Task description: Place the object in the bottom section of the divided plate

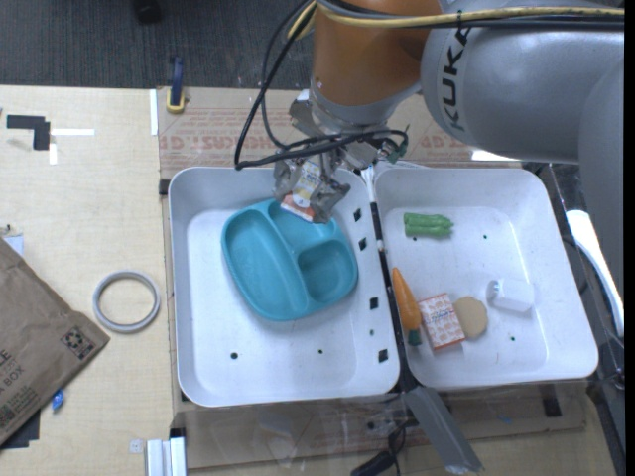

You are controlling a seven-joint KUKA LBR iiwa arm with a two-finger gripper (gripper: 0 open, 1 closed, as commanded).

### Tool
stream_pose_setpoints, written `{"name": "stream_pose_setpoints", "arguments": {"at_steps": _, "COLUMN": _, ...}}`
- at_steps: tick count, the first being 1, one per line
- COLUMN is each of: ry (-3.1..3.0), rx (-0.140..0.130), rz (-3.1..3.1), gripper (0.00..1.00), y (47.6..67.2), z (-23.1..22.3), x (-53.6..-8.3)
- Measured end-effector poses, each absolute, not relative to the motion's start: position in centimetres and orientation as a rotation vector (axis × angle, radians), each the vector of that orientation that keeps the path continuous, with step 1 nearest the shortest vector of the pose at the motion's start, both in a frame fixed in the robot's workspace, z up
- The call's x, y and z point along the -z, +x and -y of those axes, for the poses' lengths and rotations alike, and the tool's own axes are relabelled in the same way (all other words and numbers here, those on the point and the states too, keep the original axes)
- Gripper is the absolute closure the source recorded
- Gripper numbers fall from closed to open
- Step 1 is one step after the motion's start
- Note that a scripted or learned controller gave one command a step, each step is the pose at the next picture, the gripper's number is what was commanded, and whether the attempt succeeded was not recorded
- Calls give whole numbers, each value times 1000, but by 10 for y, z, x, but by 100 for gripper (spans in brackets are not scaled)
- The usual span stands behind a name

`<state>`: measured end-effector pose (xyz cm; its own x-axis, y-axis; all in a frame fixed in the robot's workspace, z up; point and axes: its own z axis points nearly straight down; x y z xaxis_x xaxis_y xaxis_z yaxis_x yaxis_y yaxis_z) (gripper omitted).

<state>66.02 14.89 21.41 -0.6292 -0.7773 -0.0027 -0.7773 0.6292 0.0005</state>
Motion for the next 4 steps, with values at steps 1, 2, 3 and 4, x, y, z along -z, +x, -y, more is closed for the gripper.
{"name": "stream_pose_setpoints", "arguments": {"at_steps": 1, "ry": -1848, "rx": -3, "rz": -2535, "gripper": 100, "y": 660, "z": -215, "x": -192}}
{"name": "stream_pose_setpoints", "arguments": {"at_steps": 2, "ry": -2204, "rx": -3, "rz": -2232, "gripper": 100, "y": 660, "z": -218, "x": -212}}
{"name": "stream_pose_setpoints", "arguments": {"at_steps": 3, "ry": -2425, "rx": -5, "rz": -1997, "gripper": 100, "y": 588, "z": -183, "x": -166}}
{"name": "stream_pose_setpoints", "arguments": {"at_steps": 4, "ry": -2425, "rx": -5, "rz": -1997, "gripper": 0, "y": 588, "z": -183, "x": -166}}
